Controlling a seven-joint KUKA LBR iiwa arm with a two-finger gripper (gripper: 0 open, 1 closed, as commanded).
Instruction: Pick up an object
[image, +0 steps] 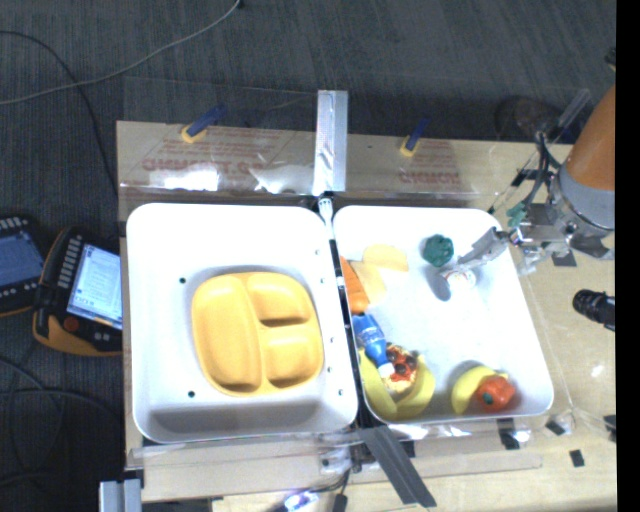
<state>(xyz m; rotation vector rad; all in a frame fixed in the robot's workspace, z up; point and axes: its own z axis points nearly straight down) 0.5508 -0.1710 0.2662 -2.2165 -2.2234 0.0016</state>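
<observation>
I see the gripper (447, 281) low over the right bin (520, 310), upper middle, just below a teal ball (437, 249). Can't tell how far it's open; nothing visibly held. Bananas (400, 392), a blue bottle (369, 337) and an orange piece (353, 285) lie along the bin's left and front. Yellow tray (258, 331) in the left bin (160, 300).

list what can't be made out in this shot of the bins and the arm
- Arm: cut off by the camera view's right edge above the orange band.
- Hand: too small and blurred to judge its grip.
- Small multicoloured object: too small to identify, resting on a yellow item.
- Orange item: partly hidden by the bin divider.
</observation>
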